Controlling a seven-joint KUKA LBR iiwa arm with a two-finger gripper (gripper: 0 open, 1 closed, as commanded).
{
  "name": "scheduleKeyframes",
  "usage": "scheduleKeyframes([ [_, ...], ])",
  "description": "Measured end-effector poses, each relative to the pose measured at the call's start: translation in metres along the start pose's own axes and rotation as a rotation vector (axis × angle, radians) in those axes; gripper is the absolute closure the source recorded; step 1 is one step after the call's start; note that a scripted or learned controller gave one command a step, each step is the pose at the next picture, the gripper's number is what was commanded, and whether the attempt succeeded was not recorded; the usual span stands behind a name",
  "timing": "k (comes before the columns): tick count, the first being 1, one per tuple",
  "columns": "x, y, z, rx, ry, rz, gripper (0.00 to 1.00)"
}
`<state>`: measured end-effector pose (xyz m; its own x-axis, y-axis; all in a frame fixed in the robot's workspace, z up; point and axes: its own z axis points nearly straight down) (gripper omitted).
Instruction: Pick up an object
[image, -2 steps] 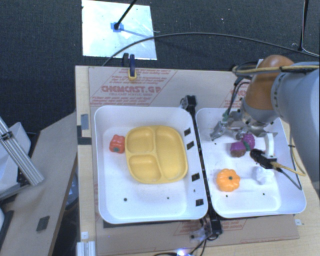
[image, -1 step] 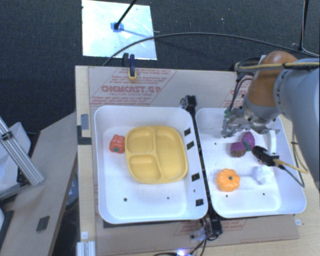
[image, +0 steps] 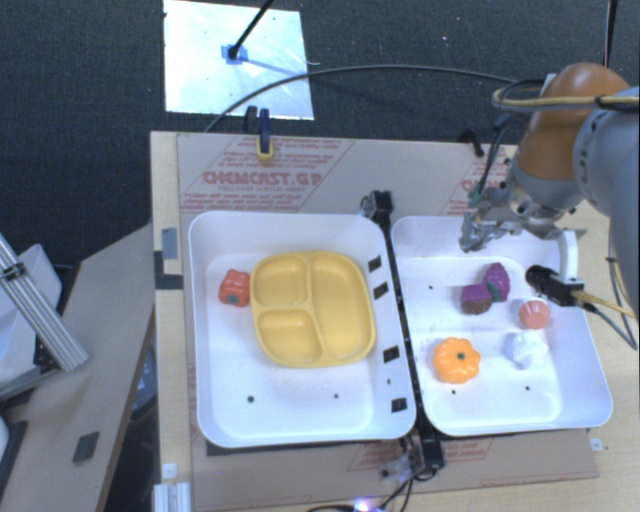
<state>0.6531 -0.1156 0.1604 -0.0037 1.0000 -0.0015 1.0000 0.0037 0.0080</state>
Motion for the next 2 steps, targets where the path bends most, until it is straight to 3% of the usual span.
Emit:
scheduleKeyframes([
  [2, 0.004, 0.01, -0.102, 0.0, 0.0, -0.004, 1.0],
])
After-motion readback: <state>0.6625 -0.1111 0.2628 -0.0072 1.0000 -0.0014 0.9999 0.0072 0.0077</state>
